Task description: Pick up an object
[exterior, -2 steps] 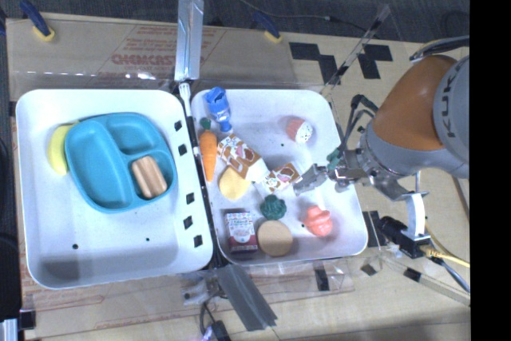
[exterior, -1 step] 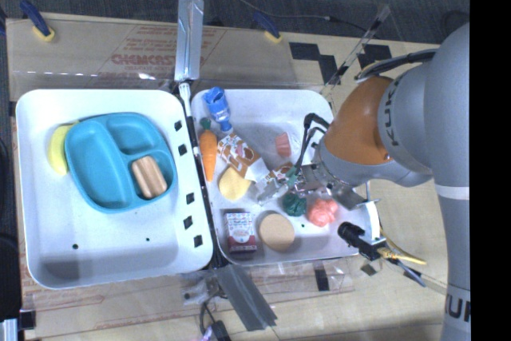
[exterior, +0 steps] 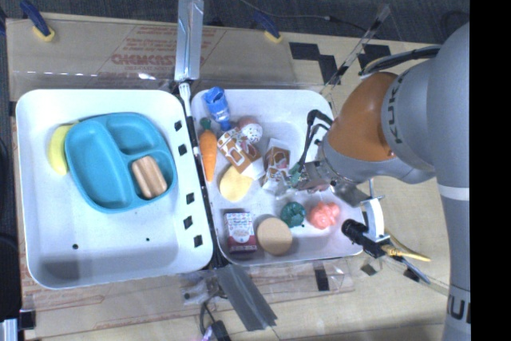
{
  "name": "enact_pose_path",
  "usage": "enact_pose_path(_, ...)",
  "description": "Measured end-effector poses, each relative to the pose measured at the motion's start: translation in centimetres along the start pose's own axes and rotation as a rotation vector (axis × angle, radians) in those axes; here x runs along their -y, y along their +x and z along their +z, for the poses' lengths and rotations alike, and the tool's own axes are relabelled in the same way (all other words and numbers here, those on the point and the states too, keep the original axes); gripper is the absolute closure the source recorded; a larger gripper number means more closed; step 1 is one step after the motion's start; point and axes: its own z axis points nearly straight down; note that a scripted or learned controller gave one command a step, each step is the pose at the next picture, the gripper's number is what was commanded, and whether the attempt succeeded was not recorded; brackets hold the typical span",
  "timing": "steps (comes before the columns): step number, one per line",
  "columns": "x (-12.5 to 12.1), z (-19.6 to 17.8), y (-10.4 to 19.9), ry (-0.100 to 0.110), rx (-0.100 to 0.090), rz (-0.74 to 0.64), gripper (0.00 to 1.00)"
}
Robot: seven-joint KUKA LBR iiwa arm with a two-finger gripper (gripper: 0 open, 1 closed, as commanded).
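Note:
The right bin point(exterior: 319, 104) holds several small items: a blue bottle point(exterior: 214, 106), a carrot point(exterior: 207, 154), a patterned brown-and-white box point(exterior: 237, 148), a small carton point(exterior: 276, 161), a yellow disc point(exterior: 235, 185), a green lump point(exterior: 292, 213), a pink lump point(exterior: 322, 215), a tan round piece point(exterior: 275, 235) and a dark red packet point(exterior: 238, 229). My gripper point(exterior: 298, 175) is low in this bin, right beside the small carton and just above the green and pink lumps. The wrist hides its tips.
The left bin point(exterior: 48, 251) holds a blue divided plate point(exterior: 112, 148) with a brown bread-like piece point(exterior: 148, 176) in it, and a yellow item point(exterior: 57, 149) at the plate's left. The arm's orange band point(exterior: 363, 124) hangs over the right bin's right edge. A metal divider point(exterior: 188, 36) stands between the bins.

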Motion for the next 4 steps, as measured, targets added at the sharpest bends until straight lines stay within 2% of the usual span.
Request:
enact_pose_path(1,0.0,0.0,0.0,0.000,0.000,0.000,0.00)
enact_pose_path(2,-5.6,1.3,1.7,-0.005,0.003,0.013,0.00)
enact_pose_path(3,-5.6,0.3,1.8,-0.004,0.002,0.009,1.00)
enact_pose_path(4,-9.7,-13.1,8.4,-0.013,0.001,0.157,1.00)
